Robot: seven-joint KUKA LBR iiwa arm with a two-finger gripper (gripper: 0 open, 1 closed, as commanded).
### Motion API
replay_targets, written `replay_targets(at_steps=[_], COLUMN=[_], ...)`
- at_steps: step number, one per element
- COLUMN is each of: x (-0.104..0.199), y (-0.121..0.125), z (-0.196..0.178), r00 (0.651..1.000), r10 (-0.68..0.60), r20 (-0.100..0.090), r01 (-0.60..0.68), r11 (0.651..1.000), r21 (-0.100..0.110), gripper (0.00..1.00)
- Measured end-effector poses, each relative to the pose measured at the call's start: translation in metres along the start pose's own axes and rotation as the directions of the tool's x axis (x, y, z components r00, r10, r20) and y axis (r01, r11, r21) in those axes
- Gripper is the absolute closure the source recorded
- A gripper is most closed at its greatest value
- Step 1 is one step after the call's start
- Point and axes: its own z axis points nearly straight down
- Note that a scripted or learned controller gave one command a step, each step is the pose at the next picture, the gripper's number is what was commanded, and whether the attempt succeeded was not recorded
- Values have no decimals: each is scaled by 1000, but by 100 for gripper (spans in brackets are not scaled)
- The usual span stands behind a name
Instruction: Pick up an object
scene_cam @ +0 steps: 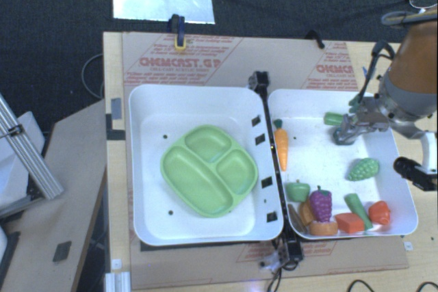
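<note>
One bumpy light-green toy [363, 169] lies near the end effector [345, 133].

Right bin [404, 167]: middle floor open between carrot [280, 147] at left wall and bumpy green piece [364, 169] toward right. Near edge crowded: green pepper [298, 190], purple grapes [320, 203], red block [350, 221], green pod [356, 207], tomato [380, 213] packed close. End effector [348, 131] and arm occupy far right corner. Left bin [147, 120]: green divided tray [209, 169] fills centre, margins clear. Black clips [263, 140] along shared wall.
</note>
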Motion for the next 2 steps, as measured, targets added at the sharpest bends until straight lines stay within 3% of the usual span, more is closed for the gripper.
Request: replay_targets(at_steps=[1,2], x=[29,53], y=[-41,-48], z=[13,1], r00=[1000,1000], r10=[-2,-3], r20=[0,0], r01=[2,3], r11=[1000,1000], r21=[-1,-3], gripper=[100,100])
